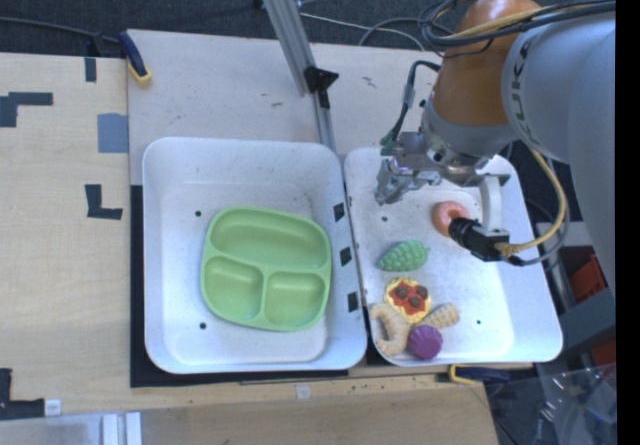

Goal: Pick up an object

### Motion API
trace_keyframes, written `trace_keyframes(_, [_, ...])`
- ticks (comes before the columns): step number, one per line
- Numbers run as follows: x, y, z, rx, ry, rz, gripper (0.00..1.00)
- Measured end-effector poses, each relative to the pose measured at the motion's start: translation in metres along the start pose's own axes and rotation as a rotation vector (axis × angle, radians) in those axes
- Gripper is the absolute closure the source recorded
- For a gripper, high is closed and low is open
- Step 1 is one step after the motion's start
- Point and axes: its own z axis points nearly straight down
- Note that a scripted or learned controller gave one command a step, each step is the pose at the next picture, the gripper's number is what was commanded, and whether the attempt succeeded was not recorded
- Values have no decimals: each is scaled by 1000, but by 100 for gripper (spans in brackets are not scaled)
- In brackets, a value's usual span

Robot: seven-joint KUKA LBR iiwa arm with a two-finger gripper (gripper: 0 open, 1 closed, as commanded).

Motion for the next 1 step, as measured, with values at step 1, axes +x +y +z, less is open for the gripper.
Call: trace_keyframes(1, [54, -2, 11, 1, 0, 0, 100])
